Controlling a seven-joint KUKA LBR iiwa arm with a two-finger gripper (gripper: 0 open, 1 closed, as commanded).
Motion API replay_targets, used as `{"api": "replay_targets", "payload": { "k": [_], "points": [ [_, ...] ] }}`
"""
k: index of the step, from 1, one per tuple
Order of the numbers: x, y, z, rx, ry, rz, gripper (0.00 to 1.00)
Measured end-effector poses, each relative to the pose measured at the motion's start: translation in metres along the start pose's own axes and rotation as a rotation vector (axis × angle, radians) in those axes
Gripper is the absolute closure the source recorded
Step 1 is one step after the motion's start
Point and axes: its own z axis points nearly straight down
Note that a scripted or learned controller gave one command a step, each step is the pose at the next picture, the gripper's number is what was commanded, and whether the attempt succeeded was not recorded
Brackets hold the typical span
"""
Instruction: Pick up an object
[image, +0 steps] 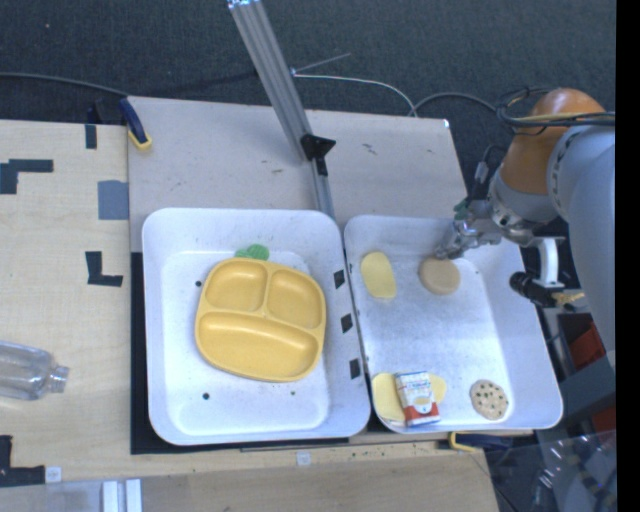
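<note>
We're looking at the right bin (520, 330), where a round tan bun (439, 276) lies near the far wall, and the gripper (459, 243) hangs right over the bun's upper right edge. It's close, very close, but we can't tell whether it touches the bun, and nothing sits visibly between its tips. Open or closed? We cannot tell from here; the tip is small and dark against the bin wall.

Just to the left of the bun, apart from it, lies a pale yellow oval piece (378, 275). Down at the near edge of the same bin we have a small carton (417, 397) with red and white print, resting on a yellow item (387, 392) that pokes out on the carton's left side. To the right of that, a round cookie (489, 399) with dark chips sits by itself in the near right corner.

The arm (560, 160) comes in from the right, grey with its orange band up top, bending down toward the far wall of the bin.

Over in the left bin (165, 330), a yellow divided plate (262, 319) fills the middle, and a bit of something green (253, 252) peeks out past its far edge. Off on the bench at far left, a clear plastic bottle (30, 369) lies on its side.
</note>
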Motion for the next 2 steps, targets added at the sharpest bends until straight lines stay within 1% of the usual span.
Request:
{"api": "replay_targets", "payload": {
  "k": [1, 2],
  "points": [
    [0.102, -0.008, 0.004, 0.01, 0.002, -0.007, 1.0],
    [0.123, -0.001, -0.097, 0.01, 0.003, -0.003, 1.0]
  ]
}}
